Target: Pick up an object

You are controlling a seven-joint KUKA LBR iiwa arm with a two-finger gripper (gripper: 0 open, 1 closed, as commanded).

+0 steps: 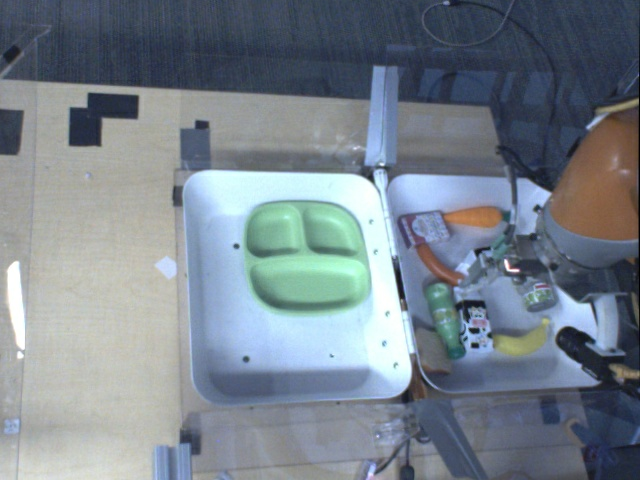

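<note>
The right bin (500, 373) holds several small objects. An orange carrot (473, 217) lies at its back, beside a maroon packet (425, 229). An orange-red sausage (436, 261) slants below the packet. A green bottle (443, 318) lies along the left wall, with a black-and-white toy (476, 326) next to it and a yellow banana (526, 340) toward the front. My gripper (496, 262) hangs low over the bin's middle, just right of the sausage and below the carrot. A small jar (538, 294) sits under the wrist, partly hidden.
The left bin (215, 268) carries a green divided plate (305, 254). A metal post (381, 118) stands behind the seam between the bins. The arm's orange band (600, 183) overhangs the right bin's far right side. Cables lie on the dark floor behind.
</note>
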